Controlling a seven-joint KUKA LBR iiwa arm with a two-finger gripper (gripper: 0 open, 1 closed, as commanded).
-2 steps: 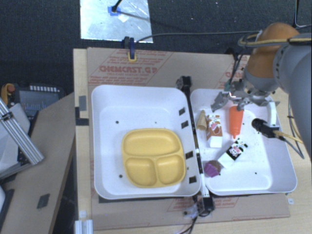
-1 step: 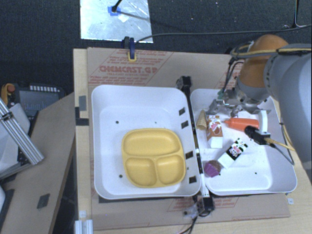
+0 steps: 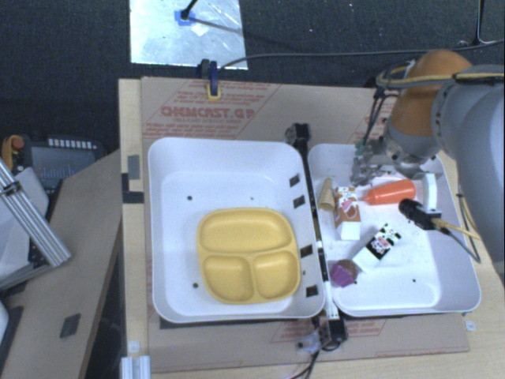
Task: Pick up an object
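We see the gripper (image 3: pixel 364 166) low over the right bin (image 3: pixel 454 287), at about twelve o'clock of the clutter; whether it is spread or closed, we cannot tell. The nearest candidate, the orange carrot (image 3: pixel 389 193), lies just beside it at its five o'clock, with a cone (image 3: pixel 326 195) and a brown packet (image 3: pixel 346 205) close by. We judge a descent here risks nudging the carrot aside or catching two crowded items at once.
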